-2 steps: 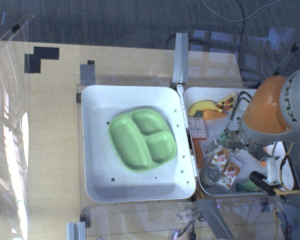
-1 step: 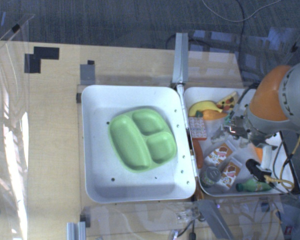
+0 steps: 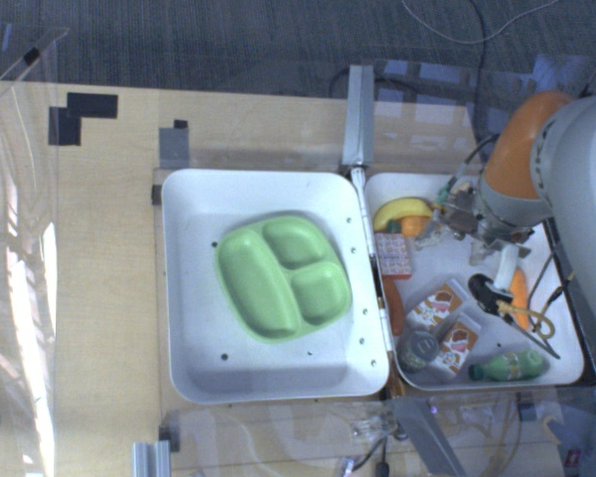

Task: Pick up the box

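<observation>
Two small orange-and-white boxes lie in the right bin (image 3: 572,366): one (image 3: 437,307) near its middle and one (image 3: 460,338) just below and right of it. A flat pink patterned box (image 3: 392,255) lies against the bin's left wall. My gripper (image 3: 455,214) hangs over the top of the right bin, right of the banana (image 3: 401,209), above and apart from the boxes. Nothing shows between its fingers from here.
The left bin (image 3: 194,366) holds a green three-compartment plate (image 3: 282,275). In the right bin there are also a small orange fruit (image 3: 414,227), a grey can (image 3: 417,349), a green bottle (image 3: 506,368) at the bottom and an orange carrot-like piece (image 3: 520,286) at the right.
</observation>
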Motion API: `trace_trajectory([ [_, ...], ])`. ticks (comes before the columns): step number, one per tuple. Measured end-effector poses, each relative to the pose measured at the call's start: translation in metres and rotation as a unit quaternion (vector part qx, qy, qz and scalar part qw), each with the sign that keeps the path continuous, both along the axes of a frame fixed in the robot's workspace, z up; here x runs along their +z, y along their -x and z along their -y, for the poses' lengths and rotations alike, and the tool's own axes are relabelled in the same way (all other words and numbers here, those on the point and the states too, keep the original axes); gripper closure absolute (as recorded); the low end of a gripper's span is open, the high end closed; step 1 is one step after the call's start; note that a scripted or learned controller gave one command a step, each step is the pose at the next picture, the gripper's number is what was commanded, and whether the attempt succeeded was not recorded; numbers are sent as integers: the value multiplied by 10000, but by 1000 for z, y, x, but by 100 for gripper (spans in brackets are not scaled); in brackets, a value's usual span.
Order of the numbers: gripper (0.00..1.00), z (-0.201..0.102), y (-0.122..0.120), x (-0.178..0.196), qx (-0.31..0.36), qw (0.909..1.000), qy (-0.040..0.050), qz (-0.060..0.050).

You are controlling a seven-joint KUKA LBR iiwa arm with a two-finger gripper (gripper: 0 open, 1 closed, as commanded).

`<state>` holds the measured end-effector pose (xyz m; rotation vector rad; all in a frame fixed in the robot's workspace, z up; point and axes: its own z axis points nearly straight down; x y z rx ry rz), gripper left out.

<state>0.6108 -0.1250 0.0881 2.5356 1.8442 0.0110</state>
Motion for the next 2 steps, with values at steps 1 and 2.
trace_trajectory([
  [1, 0, 45, 57, 3, -497, 9987, -73, 20],
  [2, 0, 2, 40, 1, -51, 10000, -6, 13],
])
